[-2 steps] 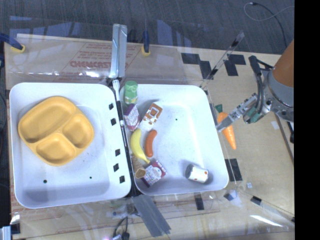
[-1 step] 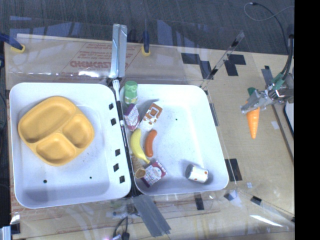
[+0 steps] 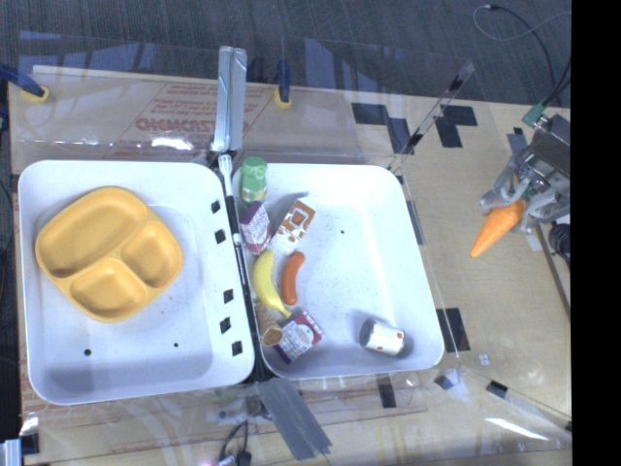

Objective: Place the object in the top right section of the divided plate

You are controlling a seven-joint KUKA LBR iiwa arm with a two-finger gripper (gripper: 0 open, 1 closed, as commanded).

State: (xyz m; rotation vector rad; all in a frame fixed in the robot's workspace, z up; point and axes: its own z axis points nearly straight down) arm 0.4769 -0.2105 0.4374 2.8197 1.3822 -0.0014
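At the right edge, over the bench beyond the right white bin (image 3: 412,250), the grey two-finger gripper (image 3: 512,202) pinches the thick end of an orange toy carrot (image 3: 495,229), whose tip slants down-left. The yellow three-section divided plate (image 3: 107,250) lies in the left white bin (image 3: 58,357), well apart from the carrot.

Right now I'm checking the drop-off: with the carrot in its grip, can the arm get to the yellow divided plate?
Probably yes. The gripper holds the carrot out over the bench, right of both bins, and nothing stands above the divided plate in the left bin. It must cross the right bin first.
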